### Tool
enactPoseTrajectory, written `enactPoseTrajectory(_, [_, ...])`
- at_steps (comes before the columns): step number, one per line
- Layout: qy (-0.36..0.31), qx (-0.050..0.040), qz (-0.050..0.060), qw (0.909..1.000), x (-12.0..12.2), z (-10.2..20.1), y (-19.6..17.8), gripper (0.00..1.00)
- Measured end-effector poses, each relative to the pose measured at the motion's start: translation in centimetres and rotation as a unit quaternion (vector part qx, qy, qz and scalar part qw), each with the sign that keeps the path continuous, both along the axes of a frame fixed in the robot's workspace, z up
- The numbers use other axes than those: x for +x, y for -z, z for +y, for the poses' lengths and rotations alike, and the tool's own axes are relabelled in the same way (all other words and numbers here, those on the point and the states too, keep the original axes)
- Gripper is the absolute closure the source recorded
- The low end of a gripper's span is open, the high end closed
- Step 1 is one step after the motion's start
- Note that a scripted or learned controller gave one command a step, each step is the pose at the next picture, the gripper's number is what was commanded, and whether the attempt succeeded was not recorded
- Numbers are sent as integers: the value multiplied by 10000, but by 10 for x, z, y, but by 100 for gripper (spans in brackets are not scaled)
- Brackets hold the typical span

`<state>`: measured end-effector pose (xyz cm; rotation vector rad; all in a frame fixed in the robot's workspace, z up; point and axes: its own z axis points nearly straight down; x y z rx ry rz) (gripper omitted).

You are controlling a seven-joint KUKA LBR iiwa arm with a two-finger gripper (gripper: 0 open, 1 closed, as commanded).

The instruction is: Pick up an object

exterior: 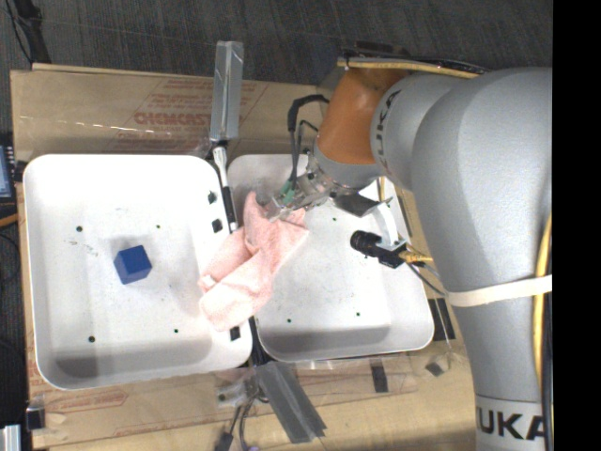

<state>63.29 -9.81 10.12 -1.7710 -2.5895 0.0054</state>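
- While the grey arm [470, 177] filled the right side of the camera view, its orange-banded wrist hung low over the far left corner of the right bin [338, 299].
- Two white bins sat side by side. The left bin [94, 195] was the wider-looking one, and the right bin's floor lay mostly bare toward the near edge.
- A pink cloth [254, 261] lay rumpled across the shared rims. Its upper end was in the right bin under the wrist, and its lower folds spilled over the divider into the left bin's right edge.
- The gripper [293, 195] was touching or just above the cloth's upper end. Whether the claw was open, closed or pinching the fabric could not be told, because the wrist and the bunched cloth hid the contact.
- A blue cube [132, 263] rested alone on the left bin's floor, well apart from the gripper.
- Judged from this, the step in hand was the grasp itself, with the cloth as the chosen thing and no lift yet evident.
- The next move probably called for a firm pinch on the fabric, then a straight rise high enough to pull the trailing folds off the divider.
- Soft cloth can slip out or snag on the rim, so the hold would need checking once the cloth was raised.
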Motion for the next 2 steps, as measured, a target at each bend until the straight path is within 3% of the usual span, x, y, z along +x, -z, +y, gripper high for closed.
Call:
enactPoseTrajectory(1, [306, -2, -20, 9995, 24, -16, -31, 100])
enactPoseTrajectory(2, [304, -1, -19, 9995, 24, -15, -31, 0])
